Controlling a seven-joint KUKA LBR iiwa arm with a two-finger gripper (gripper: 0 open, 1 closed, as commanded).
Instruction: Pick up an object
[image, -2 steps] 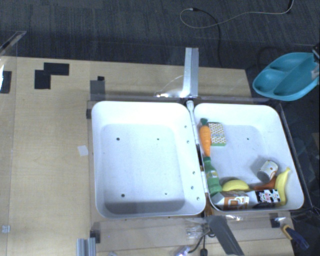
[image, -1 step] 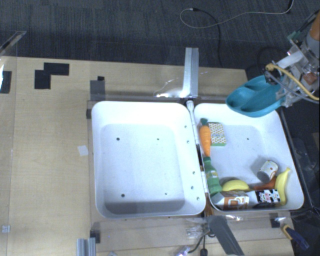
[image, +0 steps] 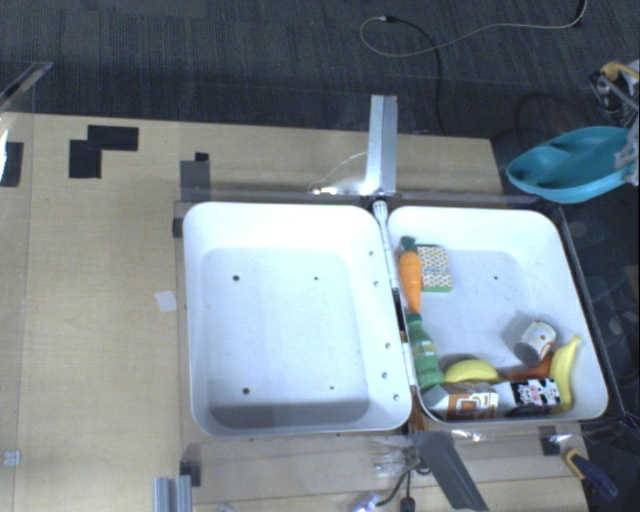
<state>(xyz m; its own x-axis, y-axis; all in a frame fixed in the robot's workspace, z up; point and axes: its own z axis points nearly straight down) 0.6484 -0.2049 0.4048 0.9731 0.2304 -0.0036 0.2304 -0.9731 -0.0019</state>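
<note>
The pose of the arm and its hand cannot be told.

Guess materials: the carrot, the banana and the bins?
Carrot: likely moulded plastic toy, with a uniform orange, smooth body and a green top. Banana: probably plastic too, evenly yellow with a slight sheen. Right bin and left bin: thin white plastic by the look, matte, with rounded formed corners.

Even, soft overhead light; white bins (image: 290, 320) glare mildly, shadows faint, picture slightly blurred throughout.
</note>
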